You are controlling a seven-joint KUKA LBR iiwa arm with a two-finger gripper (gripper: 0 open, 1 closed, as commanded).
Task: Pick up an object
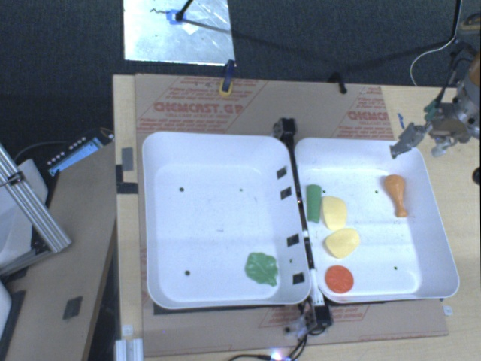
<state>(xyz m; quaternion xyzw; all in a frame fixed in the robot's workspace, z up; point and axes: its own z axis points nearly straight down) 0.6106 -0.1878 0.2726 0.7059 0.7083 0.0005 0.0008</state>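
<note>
Gripper (421,143) hovers near orange drumstick (397,193), bulbous top, tapering.

- Cardboard sheet (203,100) with red print, under both bins.
- Shiny foil square (178,19) on the dark floor.
- Yellow clip (226,87) at the cardboard's far edge.
- Aluminium rail (30,205), left.

Pincer (412,139) at 2 o'clock over right bin (432,235) far rim, nothing between fingers. Right bin: orange drumstick (397,193), green cylinder (313,202), two yellow pieces (334,212) (342,242), red disc (339,279). Left bin (161,201): green leafy piece (262,268) at 5 o'clock.
</note>
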